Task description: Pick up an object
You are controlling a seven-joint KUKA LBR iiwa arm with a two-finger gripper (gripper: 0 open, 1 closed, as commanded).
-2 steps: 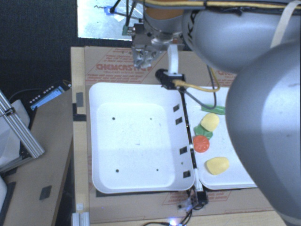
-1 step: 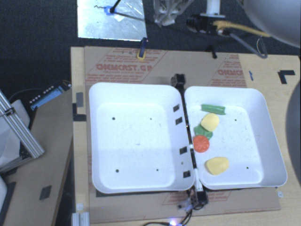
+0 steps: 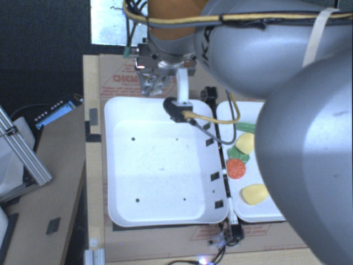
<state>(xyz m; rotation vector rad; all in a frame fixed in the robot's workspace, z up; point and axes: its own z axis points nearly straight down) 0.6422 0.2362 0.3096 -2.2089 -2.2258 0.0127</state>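
Note:
My gripper (image 3: 151,86) hangs over the far edge of the left white bin (image 3: 118,164), under the orange band of the arm. Its fingers point down at the bin's back rim, and their tips are too blurred to read; I see nothing between them. In the right bin (image 3: 251,211) lie a red round object (image 3: 236,169), a yellow object (image 3: 254,194) near the front, a second yellow object (image 3: 246,143) and a green piece (image 3: 246,127) behind it. The arm's grey body hides most of the right bin.
A black cable and connector (image 3: 177,110) hang from the wrist over the left bin's back right corner. A divider with black clips (image 3: 220,170) runs between the bins. A metal rail (image 3: 25,153) and a blue-edged device (image 3: 55,112) lie on the bench at left.

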